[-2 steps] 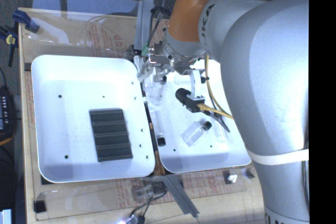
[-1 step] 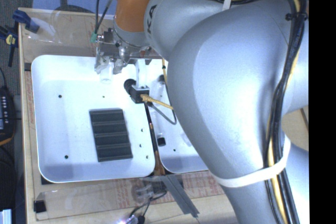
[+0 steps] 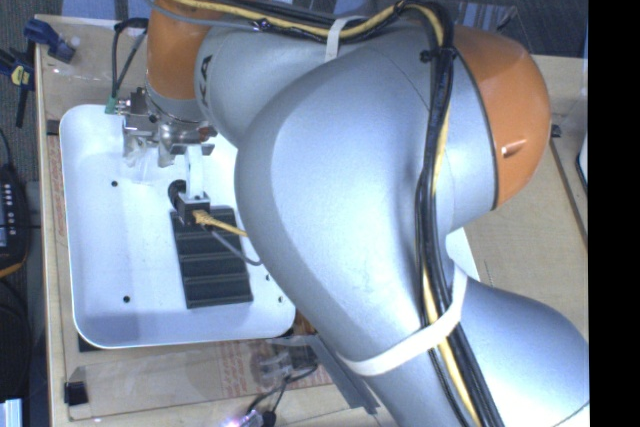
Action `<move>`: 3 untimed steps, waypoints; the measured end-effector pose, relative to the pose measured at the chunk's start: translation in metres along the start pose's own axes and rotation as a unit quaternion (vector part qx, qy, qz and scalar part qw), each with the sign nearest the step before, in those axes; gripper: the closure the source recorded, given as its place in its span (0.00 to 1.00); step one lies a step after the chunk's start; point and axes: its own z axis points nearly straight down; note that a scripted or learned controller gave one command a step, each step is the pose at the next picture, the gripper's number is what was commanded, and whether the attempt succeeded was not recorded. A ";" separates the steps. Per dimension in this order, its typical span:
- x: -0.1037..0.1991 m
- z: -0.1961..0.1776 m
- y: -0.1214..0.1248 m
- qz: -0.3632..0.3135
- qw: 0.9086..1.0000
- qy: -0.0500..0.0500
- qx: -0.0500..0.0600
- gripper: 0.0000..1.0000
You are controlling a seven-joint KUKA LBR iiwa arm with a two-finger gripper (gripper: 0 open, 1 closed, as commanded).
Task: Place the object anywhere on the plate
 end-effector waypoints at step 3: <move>-0.002 0.022 -0.050 -0.233 0.972 -0.001 -0.002 1.00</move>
